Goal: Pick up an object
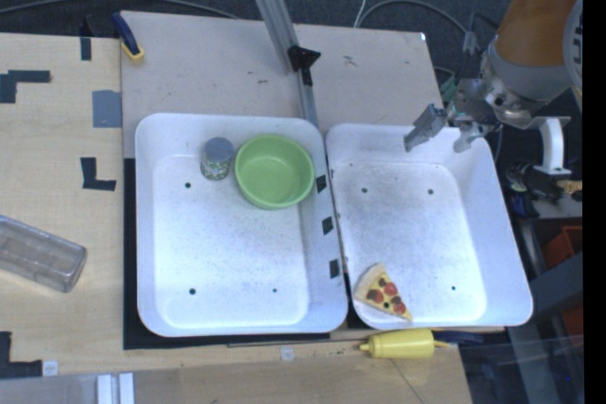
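Note:
My gripper (443, 135) hangs over the far right corner of the right bin (492, 203), its two grey fingers spread open with nothing between them. A toy pizza slice (383, 291) lies at the near left corner of that bin, well away from the gripper. In the left bin (151, 232) a green bowl (275, 170) sits near the far edge, with a small grey-lidded jar (217, 158) just to its left.
A yellow mustard bottle (402, 344) lies on the bench in front of the right bin. A clear plastic container (36, 253) rests on the bench to the left. A slanted metal pole (275, 5) rises behind the bins.

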`<state>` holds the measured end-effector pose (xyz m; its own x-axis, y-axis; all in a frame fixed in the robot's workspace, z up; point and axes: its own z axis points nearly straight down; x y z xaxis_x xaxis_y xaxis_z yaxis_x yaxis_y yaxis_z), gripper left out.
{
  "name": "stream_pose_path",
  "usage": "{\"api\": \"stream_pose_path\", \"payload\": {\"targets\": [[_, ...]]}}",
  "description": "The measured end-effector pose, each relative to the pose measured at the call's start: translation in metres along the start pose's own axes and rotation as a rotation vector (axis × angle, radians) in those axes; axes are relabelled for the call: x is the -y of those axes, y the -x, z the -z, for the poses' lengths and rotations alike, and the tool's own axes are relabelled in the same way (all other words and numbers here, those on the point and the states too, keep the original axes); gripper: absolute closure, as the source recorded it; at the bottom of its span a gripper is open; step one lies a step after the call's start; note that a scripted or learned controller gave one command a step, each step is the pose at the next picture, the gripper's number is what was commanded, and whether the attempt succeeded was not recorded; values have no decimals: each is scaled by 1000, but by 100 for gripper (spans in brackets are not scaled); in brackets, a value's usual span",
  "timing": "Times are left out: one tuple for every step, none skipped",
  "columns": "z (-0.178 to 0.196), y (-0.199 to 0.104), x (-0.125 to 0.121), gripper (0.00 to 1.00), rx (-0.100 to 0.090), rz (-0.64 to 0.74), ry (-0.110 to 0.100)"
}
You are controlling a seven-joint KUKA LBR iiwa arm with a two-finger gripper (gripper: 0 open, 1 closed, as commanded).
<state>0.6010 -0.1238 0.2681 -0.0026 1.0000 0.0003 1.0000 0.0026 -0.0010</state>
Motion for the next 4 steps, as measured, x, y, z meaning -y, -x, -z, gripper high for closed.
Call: {"api": "stream_pose_path", "payload": {"targets": [[0, 0, 0, 0, 0, 0, 0], [-54, -5, 10, 0, 0, -1, -6], [-98, -5, 8, 0, 1, -1, -5], [-157, -7, 0, 0, 1, 0, -5]]}}
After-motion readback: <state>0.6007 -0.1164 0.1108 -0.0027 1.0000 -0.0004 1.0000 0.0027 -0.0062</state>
